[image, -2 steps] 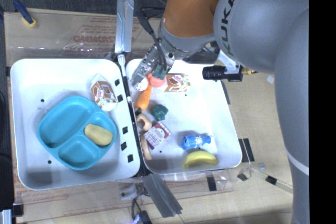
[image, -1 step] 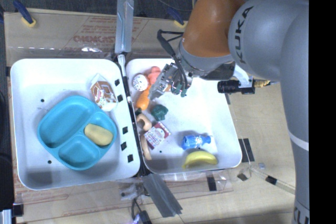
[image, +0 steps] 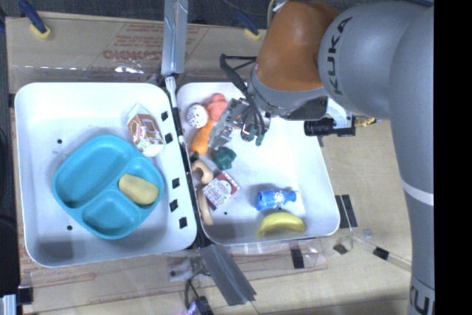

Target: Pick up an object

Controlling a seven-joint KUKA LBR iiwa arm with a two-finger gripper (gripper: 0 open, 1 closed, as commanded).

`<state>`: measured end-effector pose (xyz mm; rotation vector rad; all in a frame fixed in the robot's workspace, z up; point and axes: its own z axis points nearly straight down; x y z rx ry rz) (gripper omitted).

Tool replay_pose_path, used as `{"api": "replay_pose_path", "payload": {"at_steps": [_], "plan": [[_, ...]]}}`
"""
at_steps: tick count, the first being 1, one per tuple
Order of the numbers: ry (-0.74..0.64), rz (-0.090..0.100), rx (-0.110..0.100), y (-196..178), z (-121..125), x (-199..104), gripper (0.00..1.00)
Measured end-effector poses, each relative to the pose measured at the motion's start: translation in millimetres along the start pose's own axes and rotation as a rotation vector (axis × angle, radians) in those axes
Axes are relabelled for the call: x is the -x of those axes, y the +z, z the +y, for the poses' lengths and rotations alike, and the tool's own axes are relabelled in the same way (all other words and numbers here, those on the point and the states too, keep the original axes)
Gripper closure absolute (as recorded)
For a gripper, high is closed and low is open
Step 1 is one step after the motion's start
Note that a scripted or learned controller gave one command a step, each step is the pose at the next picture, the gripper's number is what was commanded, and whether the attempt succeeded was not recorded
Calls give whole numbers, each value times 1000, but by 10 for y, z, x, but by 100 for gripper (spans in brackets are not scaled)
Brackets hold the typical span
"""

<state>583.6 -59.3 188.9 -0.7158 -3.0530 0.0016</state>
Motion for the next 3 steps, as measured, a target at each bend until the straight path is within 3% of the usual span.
{"api": "replay_pose_path", "payload": {"at_steps": [1,2,3], "plan": [[-304,-9,1,-591,-523,158,100],[-436,-13,3,867,-714,-60,100],[-152,-7,3,-23,0,-253,100]]}}
